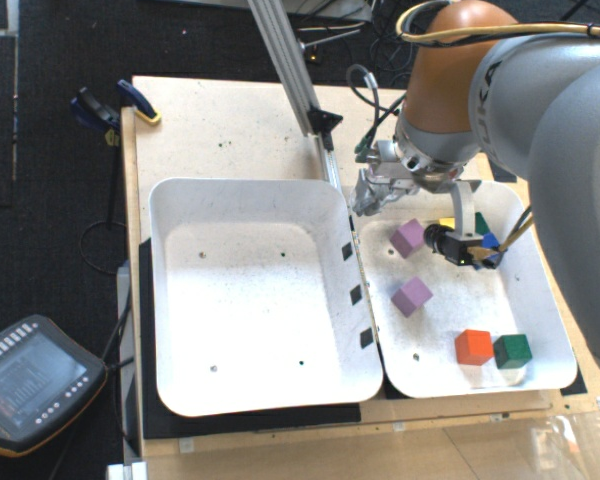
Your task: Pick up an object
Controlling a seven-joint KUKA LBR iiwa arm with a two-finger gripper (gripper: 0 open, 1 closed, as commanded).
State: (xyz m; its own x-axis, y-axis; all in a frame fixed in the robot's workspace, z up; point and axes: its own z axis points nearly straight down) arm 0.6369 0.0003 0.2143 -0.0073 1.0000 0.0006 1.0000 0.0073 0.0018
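End effector point(368, 200) is hovering over the upper-left corner of the right bin point(540, 298), just beside the rim it shares with the left bin point(180, 268). I can't tell how far open it is. Nothing is showing in its grasp.

The nearest pick candidate is the upper purple block point(408, 238), sitting just lower right of the end effector and apart from it.

Risks, as I'm reading it:
- Descending from here, it is likely hitting the bin rim or bare floor rather than a block. It is sitting closer to the rim than to anything pickable.
- The upper purple block is lying rotated to the bin edges. A closure not lined up with its faces is probably squeezing corners and popping it out.
- The orange block point(473, 347) and green block point(513, 350) are touching or nearly so. Going for either one is risking a shove of the other, or a double grab.
- The arm point(550, 98) is covering the bin's upper right, so anything under it is going unseen.

Counts:
- Bins: 2
- Purple blocks: 2, upper and lower purple block point(412, 296)
- Orange blocks: 1
- Green blocks: 1
- Yellow and blue bits at the bin's upper right are partly hidden, so I'm not counting them.
- On the table point(230, 128): 1 blue clamp point(110, 108) at the upper left
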